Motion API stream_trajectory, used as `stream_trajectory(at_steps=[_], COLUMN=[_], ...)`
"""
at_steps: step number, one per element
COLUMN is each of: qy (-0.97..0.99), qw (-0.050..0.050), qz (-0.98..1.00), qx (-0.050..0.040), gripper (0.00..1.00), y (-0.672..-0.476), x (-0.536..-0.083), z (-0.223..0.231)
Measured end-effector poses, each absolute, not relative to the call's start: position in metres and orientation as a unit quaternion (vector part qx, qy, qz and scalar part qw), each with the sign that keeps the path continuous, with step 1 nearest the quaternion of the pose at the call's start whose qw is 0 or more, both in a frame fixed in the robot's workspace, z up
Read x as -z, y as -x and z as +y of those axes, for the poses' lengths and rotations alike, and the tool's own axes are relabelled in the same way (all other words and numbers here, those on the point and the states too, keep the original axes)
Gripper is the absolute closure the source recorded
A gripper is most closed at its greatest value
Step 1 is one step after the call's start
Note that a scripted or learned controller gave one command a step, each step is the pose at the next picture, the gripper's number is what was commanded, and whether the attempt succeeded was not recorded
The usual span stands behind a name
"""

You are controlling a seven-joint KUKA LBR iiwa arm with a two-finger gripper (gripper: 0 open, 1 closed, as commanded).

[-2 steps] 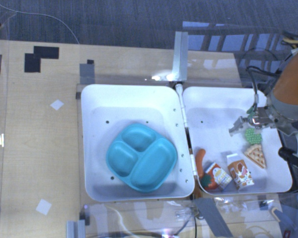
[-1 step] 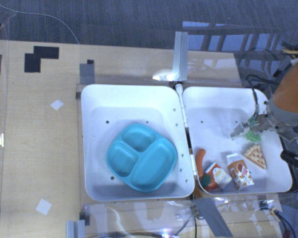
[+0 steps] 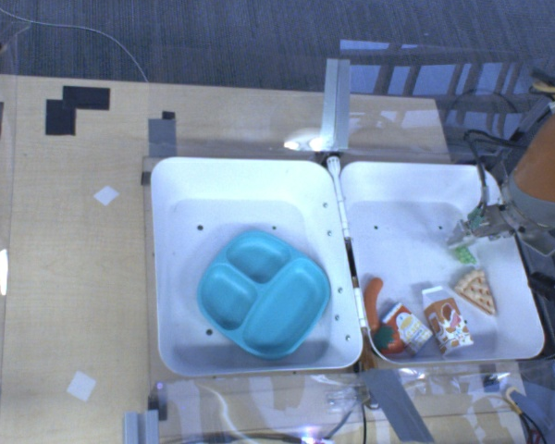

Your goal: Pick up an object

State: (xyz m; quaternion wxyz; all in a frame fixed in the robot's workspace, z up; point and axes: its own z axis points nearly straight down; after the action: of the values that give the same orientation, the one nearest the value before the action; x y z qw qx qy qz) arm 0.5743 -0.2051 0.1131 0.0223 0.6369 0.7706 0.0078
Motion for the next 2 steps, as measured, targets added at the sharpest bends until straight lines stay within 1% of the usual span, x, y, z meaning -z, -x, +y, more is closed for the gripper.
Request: stream_trajectory(at_steps=[1,2], qy=[-0.729,-0.773], qw=[0.002,0.0], qz=[0.685,0.635], qx=[-0.0018,-0.0006], gripper=[1.0,1.0], y=[-0.576,-0.533], x=[-0.233,-0.199], z=[-0.147,-0.111])
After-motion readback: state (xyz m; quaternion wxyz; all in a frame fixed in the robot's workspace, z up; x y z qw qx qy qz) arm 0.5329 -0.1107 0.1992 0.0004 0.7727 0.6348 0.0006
